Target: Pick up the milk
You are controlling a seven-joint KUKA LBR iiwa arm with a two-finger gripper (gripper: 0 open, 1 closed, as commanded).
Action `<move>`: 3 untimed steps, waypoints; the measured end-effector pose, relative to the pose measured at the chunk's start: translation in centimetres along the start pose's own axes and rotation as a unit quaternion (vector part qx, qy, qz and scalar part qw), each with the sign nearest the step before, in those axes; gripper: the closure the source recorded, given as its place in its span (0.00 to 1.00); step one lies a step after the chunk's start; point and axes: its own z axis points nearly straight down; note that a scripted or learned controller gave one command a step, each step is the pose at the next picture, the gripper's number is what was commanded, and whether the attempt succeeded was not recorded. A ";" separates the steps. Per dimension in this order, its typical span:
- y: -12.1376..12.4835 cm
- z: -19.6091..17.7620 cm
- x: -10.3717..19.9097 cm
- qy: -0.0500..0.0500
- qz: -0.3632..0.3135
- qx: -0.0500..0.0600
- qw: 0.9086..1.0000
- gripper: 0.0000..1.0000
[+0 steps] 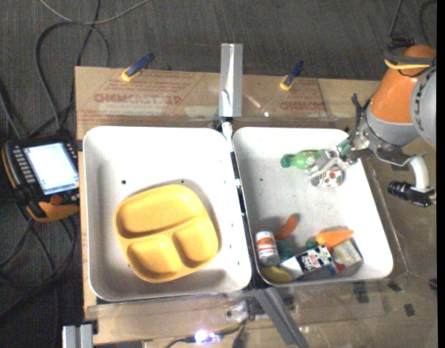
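While our hand (330, 171) hovers at the right bin's (367, 198) far side beside a green bottle (301, 160), grip state we cannot tell, the milk (316, 259) lies among near-edge clutter; we judge approach unfinished: travel nearer, then descend.

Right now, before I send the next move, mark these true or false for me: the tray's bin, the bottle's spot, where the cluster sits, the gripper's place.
1. The yellow three-compartment plastic tray lies in the right white bin. False: it lies in the left white bin.
2. The green plastic bottle lies in the right white bin. True.
3. The small items cluster near that bin's far edge. False: they sit along its near edge.
4. The gripper is over the right bin, beside the bottle. True.
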 end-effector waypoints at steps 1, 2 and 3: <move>-2.4 -5.0 0.5 -0.002 -0.051 0.000 0.999 0.00; -1.0 0.7 0.2 -0.001 -0.054 0.001 0.999 0.00; 2.0 3.6 -0.7 -0.003 -0.214 -0.002 0.977 0.00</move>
